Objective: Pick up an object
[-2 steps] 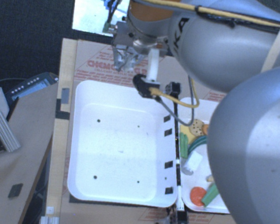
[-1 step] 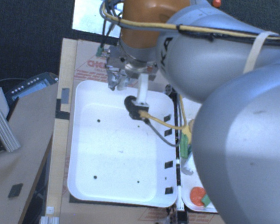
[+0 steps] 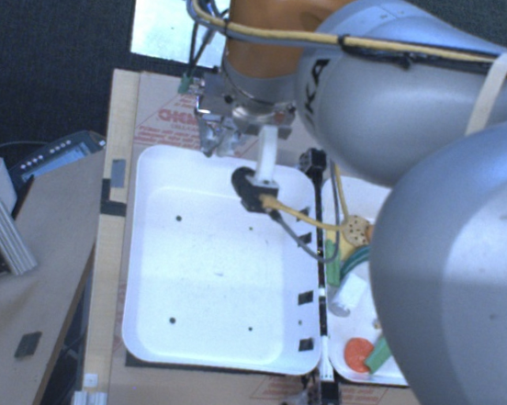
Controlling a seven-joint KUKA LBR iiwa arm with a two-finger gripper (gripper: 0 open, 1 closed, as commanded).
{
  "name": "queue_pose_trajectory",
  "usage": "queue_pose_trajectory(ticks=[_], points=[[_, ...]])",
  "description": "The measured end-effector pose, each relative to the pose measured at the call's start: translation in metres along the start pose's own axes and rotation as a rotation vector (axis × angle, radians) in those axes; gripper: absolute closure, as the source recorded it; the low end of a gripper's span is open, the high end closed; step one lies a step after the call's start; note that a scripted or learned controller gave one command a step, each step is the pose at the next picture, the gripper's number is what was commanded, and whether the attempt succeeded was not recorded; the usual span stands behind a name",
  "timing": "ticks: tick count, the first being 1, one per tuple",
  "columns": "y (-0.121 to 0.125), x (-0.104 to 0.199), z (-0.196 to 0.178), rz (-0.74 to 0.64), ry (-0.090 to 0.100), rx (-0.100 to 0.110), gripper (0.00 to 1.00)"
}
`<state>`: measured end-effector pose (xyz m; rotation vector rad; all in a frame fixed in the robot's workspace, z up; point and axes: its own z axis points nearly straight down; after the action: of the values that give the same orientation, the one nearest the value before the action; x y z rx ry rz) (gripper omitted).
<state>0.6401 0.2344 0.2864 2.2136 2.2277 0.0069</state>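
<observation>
Objects for picking, an orange piece [image 3: 358,352] and a green piece [image 3: 379,354] among them, are lying in the right bin [image 3: 343,370] well to the right of and nearer than the tool [image 3: 223,139], whose opening I cannot tell, and are looking light, stiff and best pinched across their narrow sides.

- Dark textured wall [image 3: 54,32] fills the upper left of the frame.
- Bright white panel [image 3: 168,10] at top centre-left.
- Tan bench surface [image 3: 53,245] at lower left.
</observation>
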Motion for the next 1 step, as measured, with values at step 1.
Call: queue_pose_trajectory(ticks=[1], points=[[-0.0292,-0.0037,-0.0368,-0.001,0.0,0.0,1.0]])
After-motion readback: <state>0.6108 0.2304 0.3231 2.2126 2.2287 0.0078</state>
